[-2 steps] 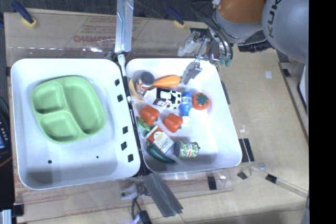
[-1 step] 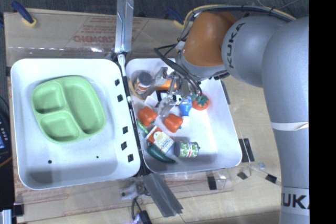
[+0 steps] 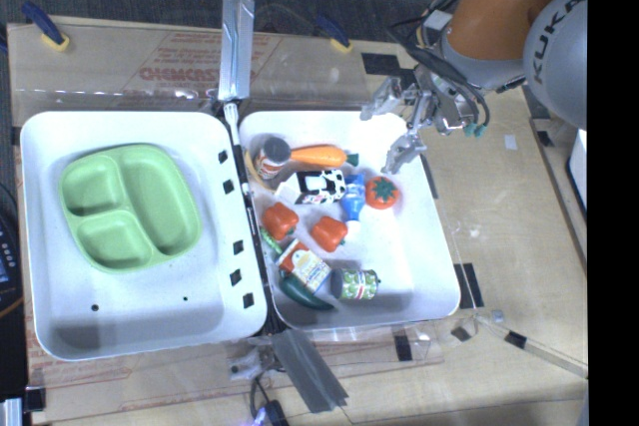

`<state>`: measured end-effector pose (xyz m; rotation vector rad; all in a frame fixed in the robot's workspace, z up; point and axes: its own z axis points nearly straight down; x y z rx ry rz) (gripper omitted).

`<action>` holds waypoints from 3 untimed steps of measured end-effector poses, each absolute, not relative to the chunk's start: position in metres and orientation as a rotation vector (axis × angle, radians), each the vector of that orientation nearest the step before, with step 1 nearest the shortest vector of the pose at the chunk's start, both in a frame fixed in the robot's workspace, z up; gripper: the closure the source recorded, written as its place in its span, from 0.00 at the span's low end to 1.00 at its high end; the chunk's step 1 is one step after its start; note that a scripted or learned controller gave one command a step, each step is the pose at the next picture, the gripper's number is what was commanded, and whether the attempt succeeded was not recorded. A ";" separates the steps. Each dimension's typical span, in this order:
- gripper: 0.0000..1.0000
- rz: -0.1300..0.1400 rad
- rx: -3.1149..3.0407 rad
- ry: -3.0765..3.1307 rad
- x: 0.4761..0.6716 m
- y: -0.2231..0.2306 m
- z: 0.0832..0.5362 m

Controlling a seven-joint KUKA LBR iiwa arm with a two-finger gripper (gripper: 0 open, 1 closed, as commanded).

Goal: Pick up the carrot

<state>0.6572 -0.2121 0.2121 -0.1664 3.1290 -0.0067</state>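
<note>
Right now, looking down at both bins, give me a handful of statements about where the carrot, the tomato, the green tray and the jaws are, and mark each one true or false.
1. The carrot lies in the right bin. True.
2. The green tray shares a bin with the carrot. False: it sits in the left bin.
3. The gripper has the carrot between its jaws. False: nothing is between them; the carrot lies to its left in this view.
4. The tomato sits just below the gripper in the image. True.
5. The carrot lies at the near end of its bin, by the green can. False: it is at the far end.
</note>
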 end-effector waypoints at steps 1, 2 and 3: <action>0.00 0.002 -0.590 3.086 0.657 -0.163 0.118; 0.00 -0.005 -1.051 2.954 0.658 -0.199 0.207; 0.00 0.003 -1.583 2.714 0.657 -0.130 0.192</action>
